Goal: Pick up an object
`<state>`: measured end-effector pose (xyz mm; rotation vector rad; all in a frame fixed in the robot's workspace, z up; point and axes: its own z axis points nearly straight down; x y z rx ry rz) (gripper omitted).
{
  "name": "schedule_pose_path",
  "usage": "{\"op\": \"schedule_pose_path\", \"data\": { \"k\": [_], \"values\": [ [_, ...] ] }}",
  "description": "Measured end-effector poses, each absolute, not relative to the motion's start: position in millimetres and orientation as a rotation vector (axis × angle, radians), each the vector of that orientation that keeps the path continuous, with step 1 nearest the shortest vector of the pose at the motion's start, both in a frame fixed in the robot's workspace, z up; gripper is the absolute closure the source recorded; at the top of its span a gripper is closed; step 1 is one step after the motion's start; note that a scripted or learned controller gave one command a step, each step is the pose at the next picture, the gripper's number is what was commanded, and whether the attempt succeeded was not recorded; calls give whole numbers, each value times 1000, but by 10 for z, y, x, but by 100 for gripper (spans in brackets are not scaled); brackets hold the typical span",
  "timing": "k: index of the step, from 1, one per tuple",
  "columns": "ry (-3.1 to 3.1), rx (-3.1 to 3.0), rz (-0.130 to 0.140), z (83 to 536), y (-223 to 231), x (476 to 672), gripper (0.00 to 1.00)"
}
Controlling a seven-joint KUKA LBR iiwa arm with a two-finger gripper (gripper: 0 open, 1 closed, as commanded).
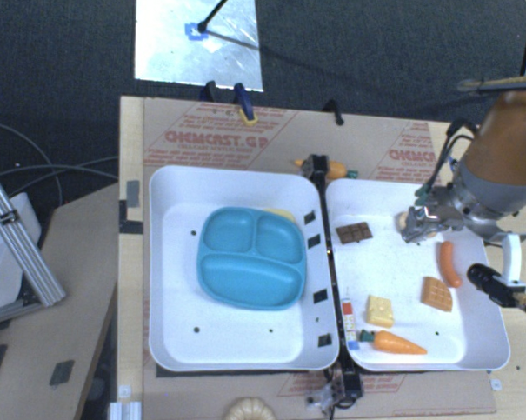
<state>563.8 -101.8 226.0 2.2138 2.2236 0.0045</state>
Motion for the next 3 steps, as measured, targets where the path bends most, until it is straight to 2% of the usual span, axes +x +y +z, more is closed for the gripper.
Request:
{"op": "schedule_pose_path", "data": {
  "k": [2,3],
  "values": [
    [2233,2211,4,2371,27,5432,100],
    [2230,2215,0,2144,272,5460,100]
  ]
}}
